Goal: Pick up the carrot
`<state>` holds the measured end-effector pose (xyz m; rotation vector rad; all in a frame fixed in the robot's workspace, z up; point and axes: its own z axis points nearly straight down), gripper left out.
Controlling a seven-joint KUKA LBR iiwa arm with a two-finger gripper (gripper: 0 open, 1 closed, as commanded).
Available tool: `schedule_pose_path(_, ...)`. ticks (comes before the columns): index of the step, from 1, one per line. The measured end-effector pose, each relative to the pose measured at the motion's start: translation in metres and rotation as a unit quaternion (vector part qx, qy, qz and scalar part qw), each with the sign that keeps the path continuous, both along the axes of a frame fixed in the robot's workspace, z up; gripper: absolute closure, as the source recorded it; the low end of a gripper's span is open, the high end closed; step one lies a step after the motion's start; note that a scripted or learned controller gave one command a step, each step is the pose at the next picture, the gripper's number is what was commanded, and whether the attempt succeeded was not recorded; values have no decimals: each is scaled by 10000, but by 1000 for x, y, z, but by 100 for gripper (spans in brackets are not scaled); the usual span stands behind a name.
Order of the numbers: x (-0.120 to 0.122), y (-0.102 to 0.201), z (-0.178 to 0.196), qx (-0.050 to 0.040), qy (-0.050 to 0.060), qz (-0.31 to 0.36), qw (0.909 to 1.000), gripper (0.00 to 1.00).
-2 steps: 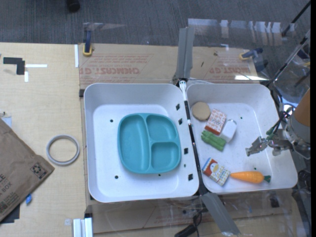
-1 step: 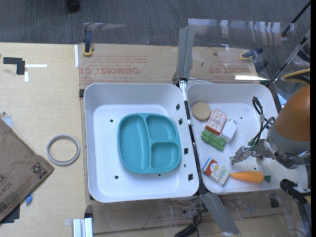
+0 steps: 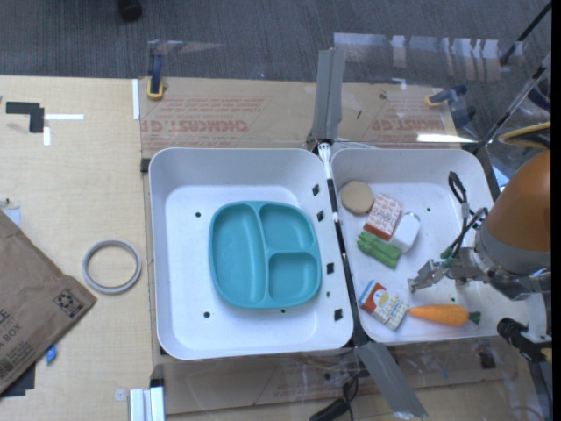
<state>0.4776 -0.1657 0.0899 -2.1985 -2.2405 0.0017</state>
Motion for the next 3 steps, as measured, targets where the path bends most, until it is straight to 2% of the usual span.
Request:
schedule_pose_path(1,0,-17,0,0,-4,572,9984,0)
schedule_pose_path(2,0,9,30,-7,5,-1560,9878,0)
schedule_pose_path(3,-2,-11,-1,-17,26,-3870,9221,0)
